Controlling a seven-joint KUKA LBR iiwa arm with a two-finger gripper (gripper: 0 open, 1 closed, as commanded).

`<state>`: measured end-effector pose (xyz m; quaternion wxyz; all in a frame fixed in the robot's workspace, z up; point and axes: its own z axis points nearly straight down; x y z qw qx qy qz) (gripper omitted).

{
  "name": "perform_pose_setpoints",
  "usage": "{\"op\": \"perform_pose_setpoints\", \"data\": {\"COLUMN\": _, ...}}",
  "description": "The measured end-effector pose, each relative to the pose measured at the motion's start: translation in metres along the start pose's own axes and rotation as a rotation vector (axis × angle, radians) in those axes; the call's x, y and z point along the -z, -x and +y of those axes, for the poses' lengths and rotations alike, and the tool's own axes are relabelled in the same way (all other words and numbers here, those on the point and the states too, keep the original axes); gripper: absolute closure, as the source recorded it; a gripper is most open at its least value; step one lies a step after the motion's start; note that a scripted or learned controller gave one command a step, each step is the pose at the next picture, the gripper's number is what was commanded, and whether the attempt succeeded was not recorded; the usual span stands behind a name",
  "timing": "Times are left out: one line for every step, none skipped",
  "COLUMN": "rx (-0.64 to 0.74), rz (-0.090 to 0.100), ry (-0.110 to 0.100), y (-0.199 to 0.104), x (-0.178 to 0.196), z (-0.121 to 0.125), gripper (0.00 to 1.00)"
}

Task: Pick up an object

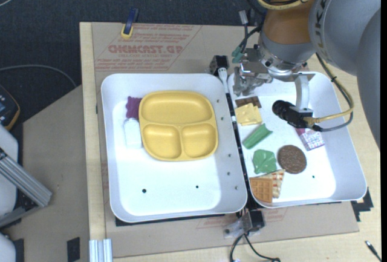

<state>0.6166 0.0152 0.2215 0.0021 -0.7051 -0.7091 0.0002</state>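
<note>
Your gripper point(249, 86) hangs over the far left corner of the right bin point(338, 189), just above the yellow cheese-like square point(248, 114); whether it's open or closed, you can't tell from here; nothing visibly held; come straight down, centre on the square, and mind the bin wall and the green piece point(256, 135) just beside it; the yellow tray point(178, 124) sits well apart in the left bin point(169, 200)
</note>
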Motion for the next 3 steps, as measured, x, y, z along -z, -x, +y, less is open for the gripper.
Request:
{"op": "perform_pose_setpoints", "data": {"rx": -0.007, "rz": -0.002, "ry": -0.001, "y": 0.001, "x": -0.002, "z": -0.019, "gripper": 1.0}}
{"op": "perform_pose_setpoints", "data": {"rx": -0.005, "rz": -0.003, "ry": 0.007, "y": 0.005, "x": 0.013, "z": -0.006, "gripper": 1.0}}
{"op": "perform_pose_setpoints", "data": {"rx": -0.006, "rz": -0.002, "ry": 0.002, "y": 0.007, "x": 0.012, "z": -0.011, "gripper": 1.0}}
